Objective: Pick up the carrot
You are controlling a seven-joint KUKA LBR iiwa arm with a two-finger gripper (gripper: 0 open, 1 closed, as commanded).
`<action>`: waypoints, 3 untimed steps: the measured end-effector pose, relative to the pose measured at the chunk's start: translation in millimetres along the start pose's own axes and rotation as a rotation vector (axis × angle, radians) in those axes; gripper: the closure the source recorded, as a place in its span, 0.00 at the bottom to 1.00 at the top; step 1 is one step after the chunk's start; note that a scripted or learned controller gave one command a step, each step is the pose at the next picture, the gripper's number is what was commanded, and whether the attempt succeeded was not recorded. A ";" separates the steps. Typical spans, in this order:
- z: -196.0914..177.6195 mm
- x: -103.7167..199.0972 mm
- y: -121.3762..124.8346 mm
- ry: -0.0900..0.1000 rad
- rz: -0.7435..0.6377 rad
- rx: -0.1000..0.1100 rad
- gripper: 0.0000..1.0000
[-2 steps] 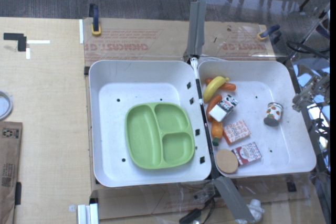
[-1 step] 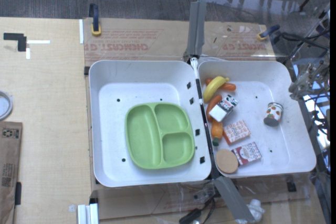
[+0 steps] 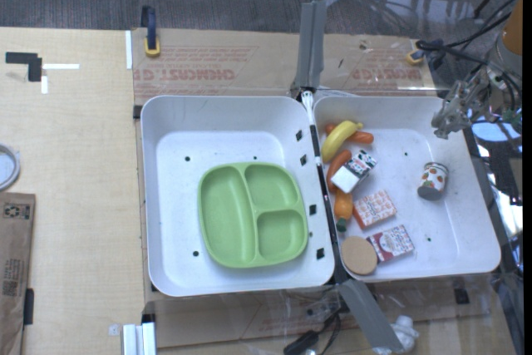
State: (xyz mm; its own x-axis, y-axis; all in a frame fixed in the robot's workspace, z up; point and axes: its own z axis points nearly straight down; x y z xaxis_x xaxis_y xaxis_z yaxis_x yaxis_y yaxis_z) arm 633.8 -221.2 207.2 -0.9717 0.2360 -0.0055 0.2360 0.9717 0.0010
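Sitting on wooden bench [image 3: 66, 120]: two white bins [image 3: 158, 204], cardboard [image 3: 224, 62] behind.

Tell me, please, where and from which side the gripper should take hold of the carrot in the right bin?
Probably the carrot's lower, bare half, from straight above. It lies flat and tilted near the right bin's left wall, its upper end tucked under the banana and beside the small carton. Closing the fingers across its narrow width looks safest; the gripper hangs at the bin's right edge.
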 end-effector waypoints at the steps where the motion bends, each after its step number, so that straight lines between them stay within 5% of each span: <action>1: 13.8 44.8 -3.1 0.002 -0.101 0.000 1.00; 2: 84.7 14.4 -4.0 0.002 -0.158 0.000 1.00; 3: 9.9 -22.8 5.5 -0.003 -0.415 0.000 1.00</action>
State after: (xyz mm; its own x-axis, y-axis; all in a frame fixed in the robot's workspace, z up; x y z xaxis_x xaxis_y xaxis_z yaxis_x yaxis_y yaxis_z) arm 657.3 -221.2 197.5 -0.9844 -0.1760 -0.0087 -0.1760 0.9844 -0.0019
